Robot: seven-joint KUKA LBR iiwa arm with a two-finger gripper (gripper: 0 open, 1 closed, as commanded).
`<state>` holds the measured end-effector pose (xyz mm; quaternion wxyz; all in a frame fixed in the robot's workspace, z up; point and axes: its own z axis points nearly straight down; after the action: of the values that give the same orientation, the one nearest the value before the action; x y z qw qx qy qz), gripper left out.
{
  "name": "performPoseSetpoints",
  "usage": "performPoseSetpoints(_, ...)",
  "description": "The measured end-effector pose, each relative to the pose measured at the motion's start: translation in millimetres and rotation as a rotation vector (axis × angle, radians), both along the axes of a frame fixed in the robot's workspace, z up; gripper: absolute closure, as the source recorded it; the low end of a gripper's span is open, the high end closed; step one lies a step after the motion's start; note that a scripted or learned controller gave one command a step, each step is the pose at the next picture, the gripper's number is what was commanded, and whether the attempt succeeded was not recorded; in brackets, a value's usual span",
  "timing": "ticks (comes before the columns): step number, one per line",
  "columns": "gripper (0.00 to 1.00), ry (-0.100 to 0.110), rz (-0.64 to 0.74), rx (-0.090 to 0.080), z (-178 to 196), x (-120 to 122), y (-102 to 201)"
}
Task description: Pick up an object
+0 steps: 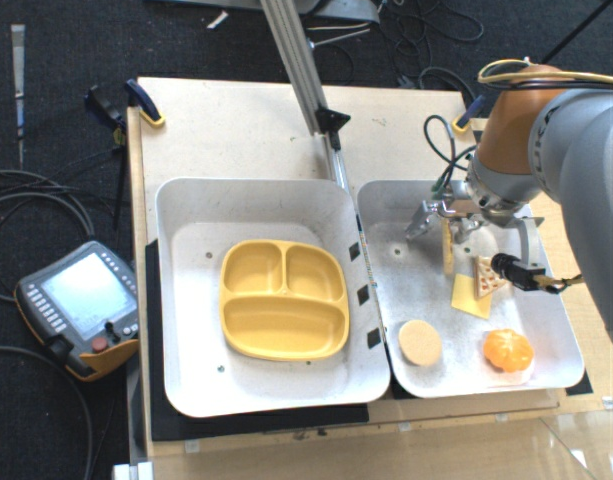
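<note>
The yellow cheese wedge (472,296) lies in the right bin (386,230), with the tan round biscuit (421,343) and the orange (508,351) just below it. The claw (456,230) hangs right above the wedge's upper end, so I'd say it's lining up a grab. I can't tell whether it's open or shut; next it needs to drop squarely onto the wedge.

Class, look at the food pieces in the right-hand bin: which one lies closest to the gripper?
The yellow cheese wedge, just below the gripper; the round cracker and the orange lie nearer the bin's front edge.
</note>
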<state>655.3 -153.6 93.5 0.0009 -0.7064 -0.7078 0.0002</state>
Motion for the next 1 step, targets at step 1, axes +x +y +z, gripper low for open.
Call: performPoseSetpoints(1, 1.0, -0.004, 0.001, -0.002, 12.6, 1.0, -0.3)
